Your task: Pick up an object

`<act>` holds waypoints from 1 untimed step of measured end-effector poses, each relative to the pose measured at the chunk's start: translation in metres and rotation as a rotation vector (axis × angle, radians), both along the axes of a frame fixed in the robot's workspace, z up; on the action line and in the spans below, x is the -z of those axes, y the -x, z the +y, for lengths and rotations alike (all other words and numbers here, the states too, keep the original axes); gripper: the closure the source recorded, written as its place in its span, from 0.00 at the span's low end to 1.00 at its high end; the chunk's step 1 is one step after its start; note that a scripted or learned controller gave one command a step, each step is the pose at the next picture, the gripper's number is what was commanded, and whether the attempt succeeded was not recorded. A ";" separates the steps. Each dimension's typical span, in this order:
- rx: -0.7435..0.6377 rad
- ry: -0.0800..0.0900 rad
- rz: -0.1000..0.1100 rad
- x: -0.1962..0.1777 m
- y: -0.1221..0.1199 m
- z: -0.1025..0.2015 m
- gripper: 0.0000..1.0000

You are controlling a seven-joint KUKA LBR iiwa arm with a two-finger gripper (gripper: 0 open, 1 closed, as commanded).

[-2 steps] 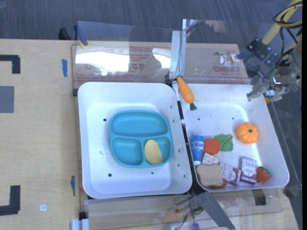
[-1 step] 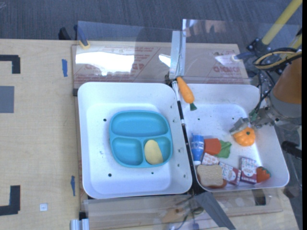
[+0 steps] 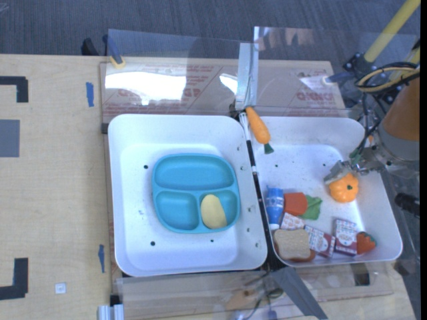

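Observation:
The right bin (image 3: pixel 313 127) holds a small orange pumpkin-like fruit (image 3: pixel 344 191) near its right side. My gripper (image 3: pixel 347 170) hangs just above and touching the top of that fruit, reaching in from the right edge. An orange carrot (image 3: pixel 258 128) lies on the divider between the two bins. Along the front of the right bin lie a blue can (image 3: pixel 274 205), a red and green toy (image 3: pixel 301 205), a bread slice (image 3: pixel 293 245), two small cartons (image 3: pixel 335 239) and a red strawberry-like piece (image 3: pixel 365 243).
The left bin (image 3: pixel 127 199) holds a blue divided plate (image 3: pixel 190 175) with a yellow lemon-like piece (image 3: pixel 213 212) in its lower right compartment. Clear plastic panels (image 3: pixel 173 85) stand behind both bins. Cables (image 3: pixel 383 79) and a yellow pole (image 3: pixel 399 20) sit at the upper right.

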State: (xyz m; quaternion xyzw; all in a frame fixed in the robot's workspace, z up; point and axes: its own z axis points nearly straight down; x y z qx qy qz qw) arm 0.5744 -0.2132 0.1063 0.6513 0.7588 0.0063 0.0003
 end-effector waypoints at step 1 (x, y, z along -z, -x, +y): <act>0.053 0.008 -0.001 -0.076 -0.064 0.061 1.00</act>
